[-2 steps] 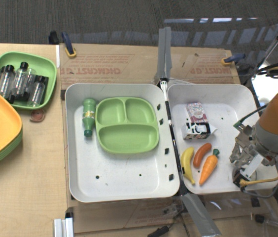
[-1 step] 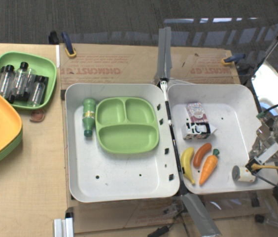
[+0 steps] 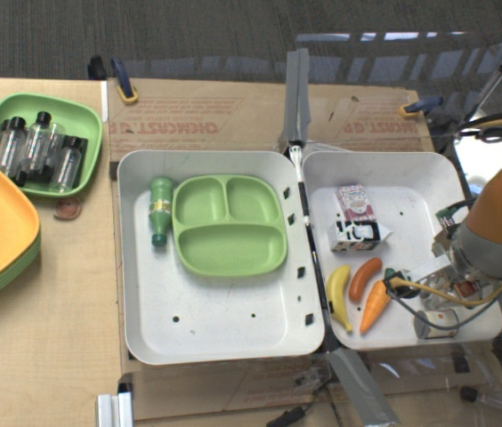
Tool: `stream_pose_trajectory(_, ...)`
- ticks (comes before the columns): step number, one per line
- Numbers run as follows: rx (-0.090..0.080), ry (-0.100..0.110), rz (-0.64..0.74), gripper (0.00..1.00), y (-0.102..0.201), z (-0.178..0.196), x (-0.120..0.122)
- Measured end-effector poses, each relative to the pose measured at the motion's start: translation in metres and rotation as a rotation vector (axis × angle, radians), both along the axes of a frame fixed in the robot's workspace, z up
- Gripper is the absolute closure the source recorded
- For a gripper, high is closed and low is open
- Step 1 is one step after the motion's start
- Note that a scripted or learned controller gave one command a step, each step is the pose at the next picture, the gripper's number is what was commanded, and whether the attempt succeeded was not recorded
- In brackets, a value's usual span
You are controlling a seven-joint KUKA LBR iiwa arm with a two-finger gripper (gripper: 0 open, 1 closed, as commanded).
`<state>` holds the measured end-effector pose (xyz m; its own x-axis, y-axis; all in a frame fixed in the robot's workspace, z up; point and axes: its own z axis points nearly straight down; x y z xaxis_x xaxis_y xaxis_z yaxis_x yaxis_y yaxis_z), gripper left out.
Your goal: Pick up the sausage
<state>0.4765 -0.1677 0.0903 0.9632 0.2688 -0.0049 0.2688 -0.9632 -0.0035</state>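
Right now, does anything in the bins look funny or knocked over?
Yes, a little. In the right bin, the small carton lies flat on its side rather than standing. In the left bin, the green bottle also lies down beside the green divided plate. Nothing looks spilled or broken.

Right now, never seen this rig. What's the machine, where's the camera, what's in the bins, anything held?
One fixed camera looks down at a slant on a bench with two shallow white bins. The machine is a grey robot arm with an orange band, reaching in from the right; its gripper sits low in the right bin, amid cables.

The right bin contains a small carton, a red-orange sausage, a banana and a carrot. The left bin holds a green divided plate and a green bottle beside it.

The gripper holds nothing I can see; the sausage lies apart from it, to its left. The view doesn't settle whether it is open.
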Motion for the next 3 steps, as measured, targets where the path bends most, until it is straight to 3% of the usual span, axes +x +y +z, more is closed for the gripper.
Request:
stream_pose_trajectory(1,-0.001,0.0,-0.067,1.0,-0.034,0.0,0.007)
stream_pose_trajectory(2,0.004,0.001,0.094,1.0,-0.052,0.0,0.0)
stream_pose_trajectory(3,-0.001,-0.001,-0.068,1.0,-0.054,0.051,0.0)
